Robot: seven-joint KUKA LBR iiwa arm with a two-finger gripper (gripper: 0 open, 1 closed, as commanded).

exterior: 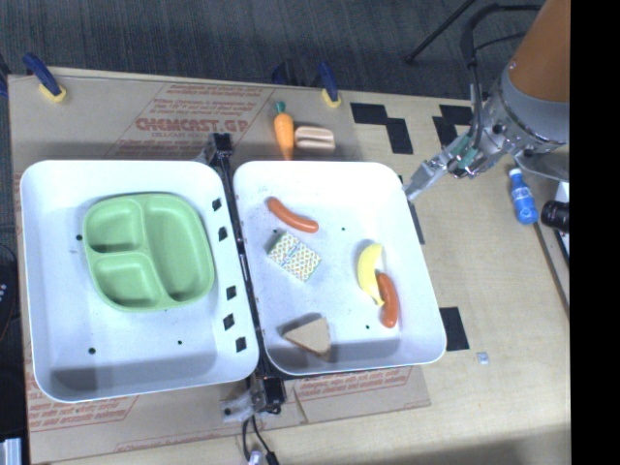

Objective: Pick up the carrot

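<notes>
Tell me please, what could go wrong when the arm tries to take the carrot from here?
1. The carrot lies outside both bins, right beside a tan block; closing fingers might catch or push that block instead.
2. It sits just behind the right bin's rim, so a low approach by the gripper could strike the rim.

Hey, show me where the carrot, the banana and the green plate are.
carrot (283, 134), camera view, on its orange body.
banana (369, 264), camera view, on its middle.
green plate (147, 251), camera view, on the ridge between compartments.
</notes>
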